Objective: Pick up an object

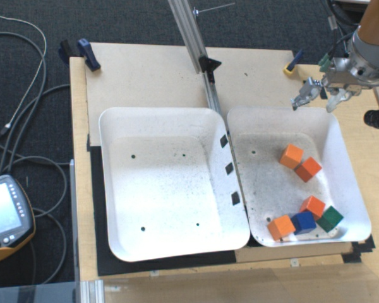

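At the right bin's [347, 169] near edge we see an orange cube [281, 226], a blue cube [304, 221], a green cube [330, 219] and another orange cube [313, 205]. Two more orange cubes [300, 161] sit mid-bin. Our claw [319, 97] hangs open and holding nothing above the bin's far edge.

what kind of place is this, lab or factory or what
Most likely a robotics lab test bench. A gripper hangs open over two white bins, one holding small coloured blocks, and loose cables and a handheld controller lie on the carpet beside the bench.
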Robot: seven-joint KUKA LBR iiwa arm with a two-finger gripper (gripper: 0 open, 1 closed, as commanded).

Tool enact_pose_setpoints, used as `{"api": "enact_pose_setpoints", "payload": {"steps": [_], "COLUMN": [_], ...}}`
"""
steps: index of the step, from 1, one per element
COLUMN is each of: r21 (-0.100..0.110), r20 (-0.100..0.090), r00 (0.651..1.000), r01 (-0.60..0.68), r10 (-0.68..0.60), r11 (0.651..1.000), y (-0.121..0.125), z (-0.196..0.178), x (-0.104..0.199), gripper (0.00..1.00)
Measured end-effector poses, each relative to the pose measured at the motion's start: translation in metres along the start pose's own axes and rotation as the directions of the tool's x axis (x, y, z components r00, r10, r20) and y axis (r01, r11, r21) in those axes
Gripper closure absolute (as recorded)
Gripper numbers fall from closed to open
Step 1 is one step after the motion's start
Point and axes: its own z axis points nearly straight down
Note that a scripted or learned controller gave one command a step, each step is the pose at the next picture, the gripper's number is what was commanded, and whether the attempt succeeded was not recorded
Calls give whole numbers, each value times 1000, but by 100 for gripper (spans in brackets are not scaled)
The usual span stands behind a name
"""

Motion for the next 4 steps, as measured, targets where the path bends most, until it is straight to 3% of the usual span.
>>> {"api": "enact_pose_setpoints", "payload": {"steps": [1, 2, 3, 4], "r21": [7, -9, 4, 2], "r20": [-2, 0, 0, -1], "r00": [1000, 1000, 1000, 1000], "r01": [-1, 3, -6, -3], "r10": [1, -3, 6, 3], "r11": [1000, 1000, 1000, 1000], "y": [0, 33, 27, -32], "z": [137, 114, 185, 180], "x": [4, 34, -21, -18], "gripper": [0, 0, 0, 0]}}
